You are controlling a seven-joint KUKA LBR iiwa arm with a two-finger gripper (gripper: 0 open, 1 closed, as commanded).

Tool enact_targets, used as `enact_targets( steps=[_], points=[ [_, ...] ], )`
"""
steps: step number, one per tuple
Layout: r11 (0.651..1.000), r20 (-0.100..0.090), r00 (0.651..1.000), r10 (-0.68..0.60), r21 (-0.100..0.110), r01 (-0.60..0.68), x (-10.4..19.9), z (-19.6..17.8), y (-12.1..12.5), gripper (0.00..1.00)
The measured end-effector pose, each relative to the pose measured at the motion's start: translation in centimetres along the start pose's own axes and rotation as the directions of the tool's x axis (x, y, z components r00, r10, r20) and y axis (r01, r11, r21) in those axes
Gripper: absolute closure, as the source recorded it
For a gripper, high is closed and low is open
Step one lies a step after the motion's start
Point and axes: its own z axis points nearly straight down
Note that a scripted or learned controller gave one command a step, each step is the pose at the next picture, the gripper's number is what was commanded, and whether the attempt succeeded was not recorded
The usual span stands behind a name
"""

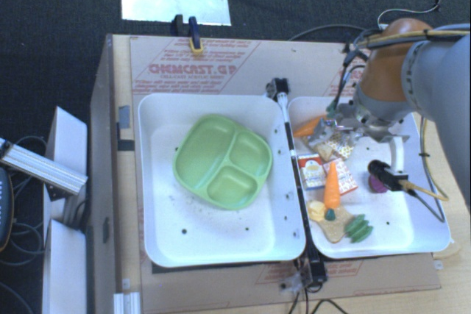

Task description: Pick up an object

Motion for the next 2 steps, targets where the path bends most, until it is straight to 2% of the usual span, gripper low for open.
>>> enact_targets(
  steps=[1, 2],
  points=[
    [1.000, 0.000, 1.000, -0.002, 0.014, 0.002, -3.05, 2.71, 4.07, 0.00],
    [1.000, 0.001, 1.000, -0.003, 0.013, 0.003, -2.66, 2.61, 4.12, 0.00]
  ],
)
